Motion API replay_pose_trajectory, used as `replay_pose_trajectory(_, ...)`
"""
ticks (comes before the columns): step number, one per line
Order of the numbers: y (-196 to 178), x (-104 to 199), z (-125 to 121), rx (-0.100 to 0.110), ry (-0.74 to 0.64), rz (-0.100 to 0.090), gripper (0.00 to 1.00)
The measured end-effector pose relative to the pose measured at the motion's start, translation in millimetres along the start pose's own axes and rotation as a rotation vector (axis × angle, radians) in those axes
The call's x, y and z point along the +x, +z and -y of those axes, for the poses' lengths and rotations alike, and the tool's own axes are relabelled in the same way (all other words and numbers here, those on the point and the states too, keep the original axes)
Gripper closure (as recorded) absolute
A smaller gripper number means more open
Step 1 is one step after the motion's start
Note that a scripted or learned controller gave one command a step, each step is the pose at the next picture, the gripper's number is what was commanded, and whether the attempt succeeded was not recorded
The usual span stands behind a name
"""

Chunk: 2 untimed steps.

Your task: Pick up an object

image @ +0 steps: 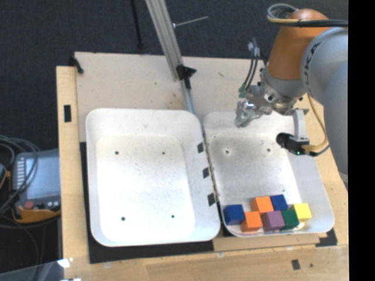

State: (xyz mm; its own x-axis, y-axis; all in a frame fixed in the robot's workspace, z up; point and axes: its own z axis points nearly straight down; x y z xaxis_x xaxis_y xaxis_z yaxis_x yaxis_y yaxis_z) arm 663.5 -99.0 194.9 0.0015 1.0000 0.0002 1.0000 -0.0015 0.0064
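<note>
From my remote seat I see the arm (304,45) reaching in over the right bin (304,174), its orange band above the wrist and the gripper (244,117) hanging over that bin's far end, close to its back rim. I cannot tell from this slant whether the gripper is spread or closed; the tip is small and blurred, and I see nothing between it.

The objects I am after are all well away from the gripper, clustered at the near end of the same bin. Closest to the near rim, and almost straight toward me from the gripper, sits a blue block (234,213). Beside it an orange block (252,220), a purple block (273,220) and a green block (290,218) stand in a tight row, touching. Behind them are a second orange block (262,204) and a second blue block (279,202), and a yellow block (302,211) ends the group.

The left bin (105,157) lies to the gripper's far side across the bench (67,157), touching the right bin along their shared edge.
</note>
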Motion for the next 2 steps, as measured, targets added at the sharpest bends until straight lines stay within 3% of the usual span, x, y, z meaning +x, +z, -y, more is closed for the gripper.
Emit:
replay_pose_trajectory(1,-22.1,-1.0,-1.2,0.002,-0.002,0.0,1.0)
replay_pose_trajectory(2,-22.7,51.3,0.1,0.006,-0.009,-0.001,1.0)
